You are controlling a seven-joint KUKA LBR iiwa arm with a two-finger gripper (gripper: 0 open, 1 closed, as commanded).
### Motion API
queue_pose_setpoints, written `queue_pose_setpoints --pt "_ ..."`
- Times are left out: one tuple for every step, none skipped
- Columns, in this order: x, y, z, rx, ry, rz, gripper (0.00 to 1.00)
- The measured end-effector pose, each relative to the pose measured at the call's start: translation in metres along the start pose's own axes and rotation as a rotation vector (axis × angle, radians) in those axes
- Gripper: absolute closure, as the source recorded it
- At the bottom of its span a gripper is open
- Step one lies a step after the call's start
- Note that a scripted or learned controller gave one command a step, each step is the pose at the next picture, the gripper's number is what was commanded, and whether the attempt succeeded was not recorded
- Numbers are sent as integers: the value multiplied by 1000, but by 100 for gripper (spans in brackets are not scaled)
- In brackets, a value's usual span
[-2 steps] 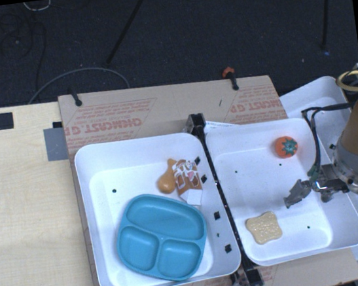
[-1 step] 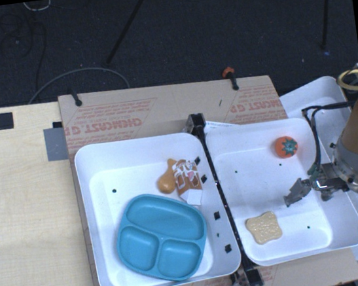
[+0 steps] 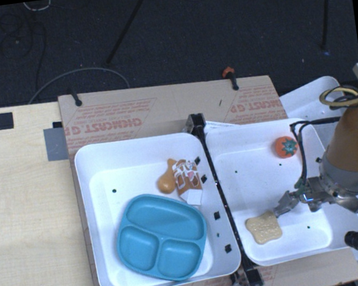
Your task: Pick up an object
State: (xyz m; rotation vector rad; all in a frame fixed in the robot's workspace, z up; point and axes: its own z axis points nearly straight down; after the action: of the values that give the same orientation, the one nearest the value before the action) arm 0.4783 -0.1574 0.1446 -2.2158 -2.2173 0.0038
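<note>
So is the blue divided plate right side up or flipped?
Right side up: the blue divided plate shows its three hollow compartments, lying flat in the left bin.

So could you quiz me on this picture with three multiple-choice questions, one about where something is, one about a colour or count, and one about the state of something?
1. Where does the blue divided plate lie?
A. In the left bin
B. In the right bin
C. On the bench outside the bins

2. How many compartments does that plate have?
A. Two
B. Three
C. Five

3. How does the tan toast-like piece sit relative to the end effector?
A. Lifted high above the bin
B. Flat on the right bin floor, just beside the end effector
C. Stacked on the orange ball

Answers: 1 A, it rests inside the left bin. 2 B, one large and two small sections show. 3 B, it lies flat on the floor, close to the end effector's tip.
</note>
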Motion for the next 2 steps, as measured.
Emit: queue_pose_setpoints --pt "0 0 52 -4 -1 2 0" --pt "0 1 39 -5 1 6 100"
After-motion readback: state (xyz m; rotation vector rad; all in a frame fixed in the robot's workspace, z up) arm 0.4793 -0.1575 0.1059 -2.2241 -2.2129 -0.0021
